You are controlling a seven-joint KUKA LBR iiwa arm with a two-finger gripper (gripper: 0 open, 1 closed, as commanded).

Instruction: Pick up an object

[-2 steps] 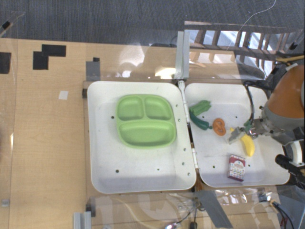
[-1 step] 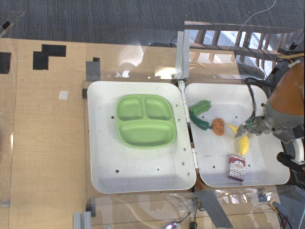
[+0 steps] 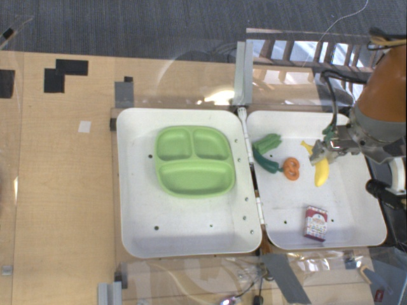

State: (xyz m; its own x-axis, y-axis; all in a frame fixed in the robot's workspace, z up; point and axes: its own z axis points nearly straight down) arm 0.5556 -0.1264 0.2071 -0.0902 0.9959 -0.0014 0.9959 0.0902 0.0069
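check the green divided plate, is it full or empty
Empty. The green divided plate in the left bin shows bare green in all three compartments, nothing lying in them.

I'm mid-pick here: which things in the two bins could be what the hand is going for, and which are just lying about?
In play:
hand, low over the right bin
yellow banana, right beneath it

Lying about:
orange piece
green items by the divider
small red-and-white box
green divided plate in the left bin
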